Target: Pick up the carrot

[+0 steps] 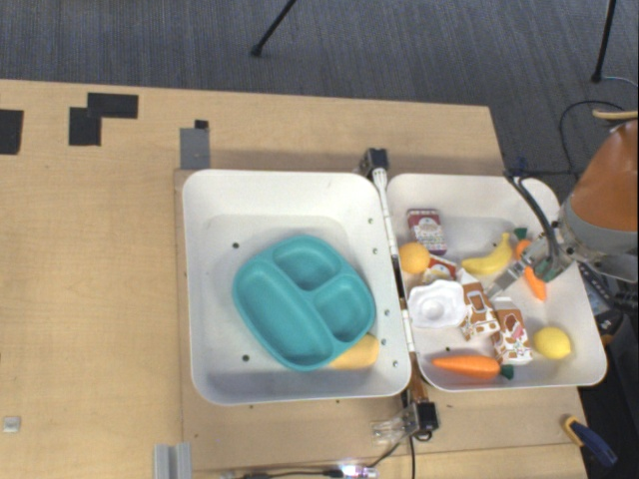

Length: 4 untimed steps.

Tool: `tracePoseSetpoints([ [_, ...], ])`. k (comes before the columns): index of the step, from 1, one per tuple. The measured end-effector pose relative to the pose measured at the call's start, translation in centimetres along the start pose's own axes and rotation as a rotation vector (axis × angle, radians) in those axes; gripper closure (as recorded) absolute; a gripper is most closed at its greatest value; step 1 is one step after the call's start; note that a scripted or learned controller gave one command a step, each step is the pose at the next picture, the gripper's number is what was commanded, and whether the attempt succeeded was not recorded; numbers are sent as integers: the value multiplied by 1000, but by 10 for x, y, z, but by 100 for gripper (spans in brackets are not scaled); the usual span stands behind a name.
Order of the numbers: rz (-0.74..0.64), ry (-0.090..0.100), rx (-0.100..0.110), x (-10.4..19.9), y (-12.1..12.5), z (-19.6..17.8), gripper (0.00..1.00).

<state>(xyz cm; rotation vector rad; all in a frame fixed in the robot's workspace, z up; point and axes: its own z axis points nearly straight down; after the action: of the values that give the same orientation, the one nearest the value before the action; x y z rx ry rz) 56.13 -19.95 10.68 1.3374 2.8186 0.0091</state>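
A long orange carrot (467,365) with a green end lies flat near the front wall of the right bin (589,367). A second, smaller orange carrot-like piece (537,285) sits at the bin's right side. My gripper (526,267) is down low in the right bin, directly over this small piece, which shows just below and just above it. The gripper is well apart from the long carrot, up and to the right of it. The arm (607,193) comes in from the right over the bin's rim.
The right bin also holds a banana (489,259), a lemon (552,342), an orange fruit (413,258), a white cup (436,304), small cartons (496,322) and a red packet (427,230). The left bin (210,267) bears a teal divided plate (303,300) with a yellow item (357,354) at its edge.
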Motion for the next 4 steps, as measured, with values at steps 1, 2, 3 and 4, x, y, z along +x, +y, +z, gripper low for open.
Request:
tracePoseSetpoints([
  [1,-62,-6,-3,-4,8,1,0],
  [2,-97,-7,-4,-4,9,1,0],
  [3,-168,-7,-4,-4,9,1,0],
  [4,117,6,-11,-6,10,13,0],
])
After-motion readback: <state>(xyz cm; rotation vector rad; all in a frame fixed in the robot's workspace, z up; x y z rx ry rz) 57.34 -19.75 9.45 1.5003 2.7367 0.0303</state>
